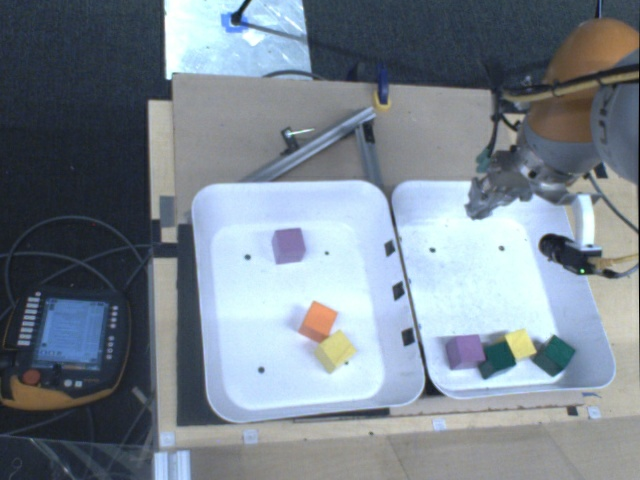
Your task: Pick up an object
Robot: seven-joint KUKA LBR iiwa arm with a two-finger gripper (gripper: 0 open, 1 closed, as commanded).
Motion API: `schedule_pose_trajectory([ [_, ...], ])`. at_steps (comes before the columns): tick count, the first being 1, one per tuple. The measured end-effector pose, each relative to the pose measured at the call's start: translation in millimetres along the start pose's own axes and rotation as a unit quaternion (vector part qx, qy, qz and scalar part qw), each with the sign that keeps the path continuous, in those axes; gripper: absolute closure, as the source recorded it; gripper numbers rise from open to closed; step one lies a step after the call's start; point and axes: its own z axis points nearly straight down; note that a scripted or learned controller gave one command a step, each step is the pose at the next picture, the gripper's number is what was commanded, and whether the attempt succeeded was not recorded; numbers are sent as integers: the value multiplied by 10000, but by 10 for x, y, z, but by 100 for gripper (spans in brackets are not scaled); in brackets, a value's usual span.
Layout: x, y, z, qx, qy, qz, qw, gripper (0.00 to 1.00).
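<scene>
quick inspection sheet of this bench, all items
surface: two white bins, left bin, right bin, on a tan bench
job's things: left bin holds purple cube, orange cube, yellow cube; right bin holds a block cluster at its near edge
clutter: metal bar, foil sheet
grippers: gripper over right bin's far edge
cables: loose loops by teach pendant
surroundings: dark carpet
</scene>
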Motion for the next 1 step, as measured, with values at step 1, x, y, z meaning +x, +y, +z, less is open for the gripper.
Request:
schedule_pose_trajectory([
  [1, 6, -52, -621, -13, -5, 3, 10000, 100],
])
